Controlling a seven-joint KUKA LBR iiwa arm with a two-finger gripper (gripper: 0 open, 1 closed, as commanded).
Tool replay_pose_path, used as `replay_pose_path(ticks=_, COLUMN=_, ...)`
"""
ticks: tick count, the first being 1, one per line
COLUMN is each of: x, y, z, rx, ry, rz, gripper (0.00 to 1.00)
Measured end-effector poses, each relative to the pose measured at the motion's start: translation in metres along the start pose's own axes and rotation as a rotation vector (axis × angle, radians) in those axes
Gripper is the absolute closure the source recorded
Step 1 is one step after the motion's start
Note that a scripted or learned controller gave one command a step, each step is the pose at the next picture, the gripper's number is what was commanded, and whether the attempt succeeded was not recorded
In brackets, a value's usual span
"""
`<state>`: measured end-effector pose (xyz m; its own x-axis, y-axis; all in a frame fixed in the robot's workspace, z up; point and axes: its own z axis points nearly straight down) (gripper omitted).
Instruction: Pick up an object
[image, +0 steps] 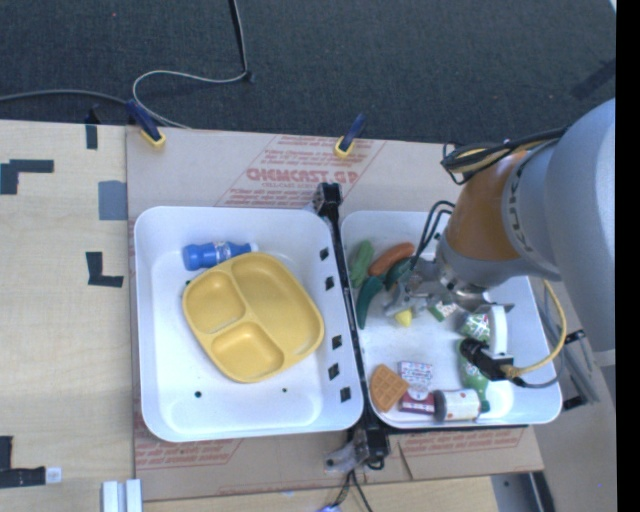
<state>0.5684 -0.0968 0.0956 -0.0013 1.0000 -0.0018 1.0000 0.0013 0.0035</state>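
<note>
My gripper (412, 297) hangs low in the right bin (520, 405), below the orange wrist band. Its tip sits among several toy foods: a green pepper (360, 257), an orange sausage-like piece (389, 257), a dark green piece (372, 294) and a small yellow piece (403, 317) right beneath it. The arm's body hides much of the bin's right half.
The left bin (170, 400) holds a yellow divided plate (252, 315) and a blue bottle (213, 254). Near the right bin's front lie a waffle-like piece (388, 387), a small white card (416, 374), a white tube (455, 405) and a green bottle (476, 368).
</note>
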Motion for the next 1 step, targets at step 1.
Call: replay_pose_path(ticks=1, x=0.0909, y=-0.0348, z=-0.0889, rx=0.004, ry=0.003, rz=-0.002, gripper=1.0)
